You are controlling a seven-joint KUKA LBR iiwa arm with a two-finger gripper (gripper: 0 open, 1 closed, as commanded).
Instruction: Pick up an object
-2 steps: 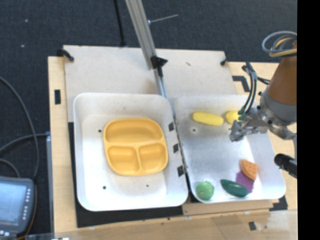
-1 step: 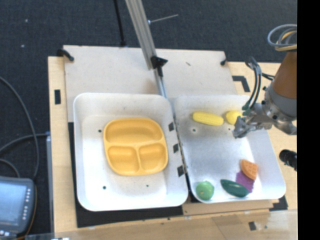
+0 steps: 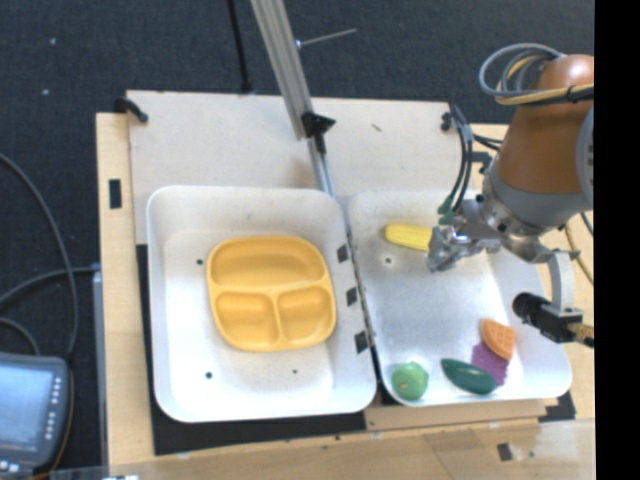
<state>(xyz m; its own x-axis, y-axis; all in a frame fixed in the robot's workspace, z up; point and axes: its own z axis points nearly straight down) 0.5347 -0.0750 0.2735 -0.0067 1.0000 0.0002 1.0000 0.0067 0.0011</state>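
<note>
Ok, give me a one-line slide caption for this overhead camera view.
Gripper low in the right bin beside a yellow corn cob; yellow divided tray sits in the left bin.

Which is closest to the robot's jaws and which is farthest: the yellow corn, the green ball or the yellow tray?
1. Yellow corn: right beside the gripper, top of the right bin.
2. Green ball: bottom corner of the right bin.
3. Yellow tray: over in the left bin.

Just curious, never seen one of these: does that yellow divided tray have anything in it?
Empty. The yellow tray lies flat in the left bin, and all three compartments show bare yellow plastic.
</note>
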